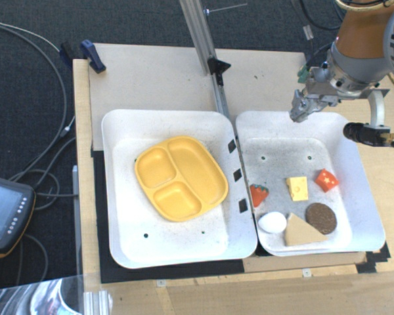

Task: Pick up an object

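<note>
My gripper (300,112) hangs above the far rim of the right bin (354,156), well clear of the things on its floor. In the near half of that bin lie a yellow cheese block (297,188), an orange-red piece (326,180), a strawberry (259,193), a white egg (272,222), a brown round cookie (320,218) and a tan wedge (303,232). Nothing shows between the fingers.
The left bin (118,149) holds a yellow divided plate (180,177). A metal pole (198,25) rises at the back between the bins. A blue clamp (92,54) sits on the bench's far left corner. Cables and a pendant (5,214) lie left of the bench.
</note>
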Controlling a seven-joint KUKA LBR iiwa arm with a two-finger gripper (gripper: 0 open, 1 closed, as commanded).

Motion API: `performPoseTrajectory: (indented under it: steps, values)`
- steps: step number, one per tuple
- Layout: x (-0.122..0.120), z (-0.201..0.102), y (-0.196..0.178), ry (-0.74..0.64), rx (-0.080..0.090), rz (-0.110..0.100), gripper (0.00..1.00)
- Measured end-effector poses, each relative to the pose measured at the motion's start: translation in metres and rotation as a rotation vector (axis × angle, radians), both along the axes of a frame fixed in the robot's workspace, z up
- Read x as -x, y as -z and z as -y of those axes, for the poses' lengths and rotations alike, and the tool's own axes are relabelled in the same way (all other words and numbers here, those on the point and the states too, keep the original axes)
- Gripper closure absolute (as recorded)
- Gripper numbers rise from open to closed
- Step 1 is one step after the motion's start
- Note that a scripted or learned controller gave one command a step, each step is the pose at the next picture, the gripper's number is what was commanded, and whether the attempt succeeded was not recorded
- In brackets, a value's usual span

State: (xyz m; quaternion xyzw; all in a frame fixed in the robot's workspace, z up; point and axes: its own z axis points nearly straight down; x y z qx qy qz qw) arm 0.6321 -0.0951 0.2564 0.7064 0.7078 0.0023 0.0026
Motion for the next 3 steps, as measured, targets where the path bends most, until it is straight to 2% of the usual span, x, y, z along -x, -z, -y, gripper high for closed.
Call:
performPoseTrajectory:
  steps: [1, 2, 3]
  values:
    - [-0.001, 0.0, -0.032, 0.001, 0.0, -0.001, 1.0]
    - [-0.006, -0.054, -0.033, -0.004, -0.002, -0.004, 1.0]
    - [-0.023, -0.105, -0.027, -0.004, -0.001, -0.004, 1.0]
